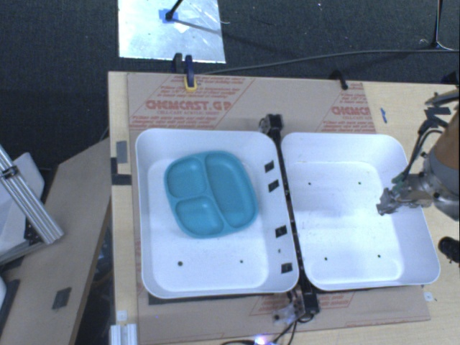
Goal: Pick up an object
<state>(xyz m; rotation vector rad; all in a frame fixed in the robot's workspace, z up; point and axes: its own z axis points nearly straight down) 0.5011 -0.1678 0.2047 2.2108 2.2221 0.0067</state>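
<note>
Lying flat in the left bin (147, 192), the blue divided plate (211, 193) looks light, stiff and slick (plastic, likely), so its raised rim seems the best hold. Well apart, the claw (388, 201) hangs over the right bin (359, 165) on the worktop (244, 95); whether it is spread, I cannot tell.

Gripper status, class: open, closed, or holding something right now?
Gripper: cannot be told; it hangs over the right bin, far from the blue plate.

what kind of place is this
Likely a robotics lab grasping rig: two white bins clamped side by side on a bench, a teal divided plate as test object, the gripper reaching in.
</note>
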